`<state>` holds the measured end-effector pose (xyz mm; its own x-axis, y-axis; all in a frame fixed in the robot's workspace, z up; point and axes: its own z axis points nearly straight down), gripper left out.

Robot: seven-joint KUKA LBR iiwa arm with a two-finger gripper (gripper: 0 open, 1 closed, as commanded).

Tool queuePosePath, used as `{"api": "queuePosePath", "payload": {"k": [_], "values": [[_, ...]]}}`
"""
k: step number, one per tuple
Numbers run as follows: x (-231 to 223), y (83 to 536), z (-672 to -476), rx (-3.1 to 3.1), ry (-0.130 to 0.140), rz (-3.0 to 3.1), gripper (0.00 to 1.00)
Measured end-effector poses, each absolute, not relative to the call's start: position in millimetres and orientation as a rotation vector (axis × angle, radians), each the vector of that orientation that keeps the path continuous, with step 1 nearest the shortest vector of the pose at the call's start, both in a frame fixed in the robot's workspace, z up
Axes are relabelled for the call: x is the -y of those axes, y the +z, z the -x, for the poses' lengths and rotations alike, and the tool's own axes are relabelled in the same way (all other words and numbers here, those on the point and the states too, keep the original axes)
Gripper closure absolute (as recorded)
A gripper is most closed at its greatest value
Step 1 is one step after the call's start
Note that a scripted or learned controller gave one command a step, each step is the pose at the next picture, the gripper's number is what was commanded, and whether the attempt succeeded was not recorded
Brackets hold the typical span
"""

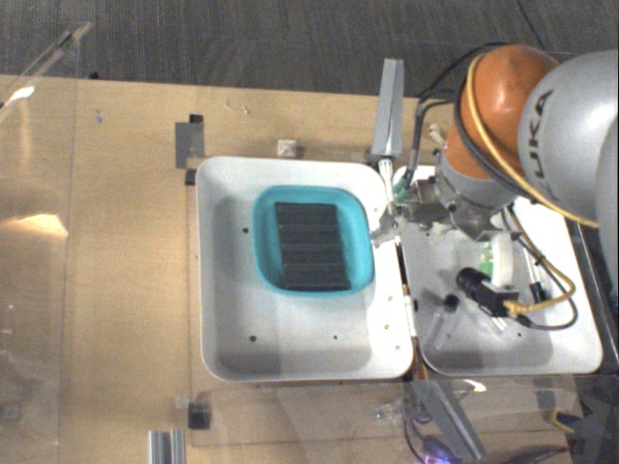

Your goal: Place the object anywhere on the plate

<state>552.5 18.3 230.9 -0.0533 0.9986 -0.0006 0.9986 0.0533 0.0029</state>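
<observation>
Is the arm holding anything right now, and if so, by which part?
Cannot be told. The gripper sits over the divide between the two bins, and the wrist hides what, if anything, is between its jaws.

A teal plate (311,240) bearing a dark ribbed insert (310,246) is sitting in a white bin (290,356) on the pale wooden bench (97,259), while the grey arm (571,133) is showing its orange band (503,95) above grey carpet (242,17).

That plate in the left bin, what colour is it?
Teal-blue rim, with a dark ribbed slab lying in it; the plate shows plainly in the camera view.
</observation>
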Motion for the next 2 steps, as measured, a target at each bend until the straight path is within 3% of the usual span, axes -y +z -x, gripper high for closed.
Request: {"api": "queuePosePath", "payload": {"k": [1,2], "values": [[-49.6,254.2,-535.9,-2.236,0.007,-2.203,0.0],[-3.4,216.0,-562.9,-2.181,0.001,-2.258,0.0]]}}
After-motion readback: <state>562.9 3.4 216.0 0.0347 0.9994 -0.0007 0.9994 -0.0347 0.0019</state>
